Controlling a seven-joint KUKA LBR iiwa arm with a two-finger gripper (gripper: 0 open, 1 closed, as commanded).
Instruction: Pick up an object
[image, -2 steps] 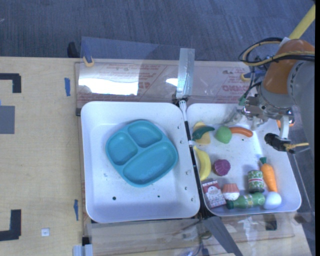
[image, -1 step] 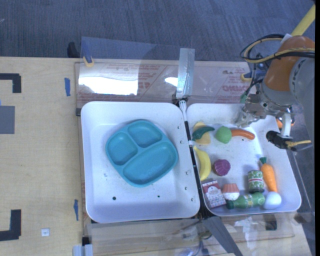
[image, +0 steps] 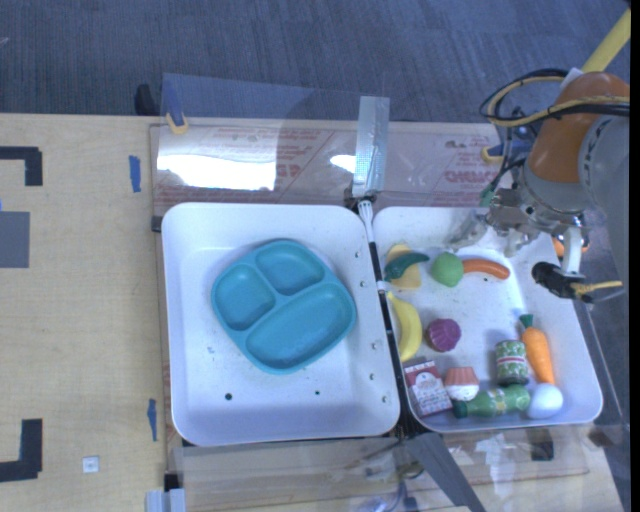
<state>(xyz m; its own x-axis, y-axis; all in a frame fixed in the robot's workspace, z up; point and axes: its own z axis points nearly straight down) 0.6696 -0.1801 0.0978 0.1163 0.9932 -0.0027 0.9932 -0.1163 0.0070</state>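
Robotics lab setup, not a home. Wooden tabletop (image: 80, 300) with black corner markers (image: 25, 165) and blue tape bits (image: 134, 172); two white bins (image: 190, 400) fixed side by side, clear plastic shield (image: 260, 150) behind them. Grey arm (image: 575, 150) with loose cabling (orange band on top). Toy plastic food (image: 470, 330), blue divided plate (image: 285, 305).

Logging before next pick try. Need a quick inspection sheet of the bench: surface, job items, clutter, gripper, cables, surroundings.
Surface: two white bins side by side, left bin and right bin, on a wooden bench.
Job's things: toy food in the right bin, including banana, green ball, purple ball, carrot, white egg.
Clutter: blue divided plate in the left bin.
Grippers: gripper above the right bin's far edge; finger state unclear.
Cables: black and yellow loops by the wrist.
Surroundings: clear panel behind the bins.
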